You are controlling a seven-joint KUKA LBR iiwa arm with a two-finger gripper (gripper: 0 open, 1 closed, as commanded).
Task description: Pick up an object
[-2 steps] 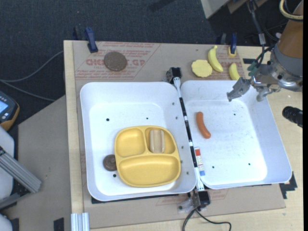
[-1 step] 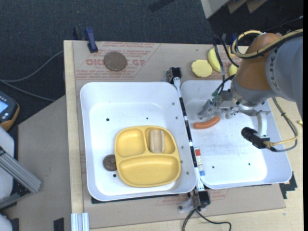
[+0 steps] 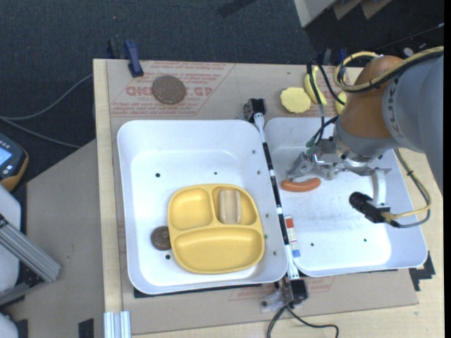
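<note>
While poised above sausage (image 3: 301, 184), gripper (image 3: 310, 166) near touching.

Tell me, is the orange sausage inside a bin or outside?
Inside: the orange sausage lies on the right bin floor, near the divider.

tray (image 3: 211, 248) in left bin (image 3: 141, 153) — sausage (image 3: 301, 184) in right bin (image 3: 338, 252)

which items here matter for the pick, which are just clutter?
In play: gripper low in the right bin; orange sausage just below it.

Lying about: yellow divided plate, left bin, brown disc beside the plate, brown disc and yellow piece on the bench.
</note>
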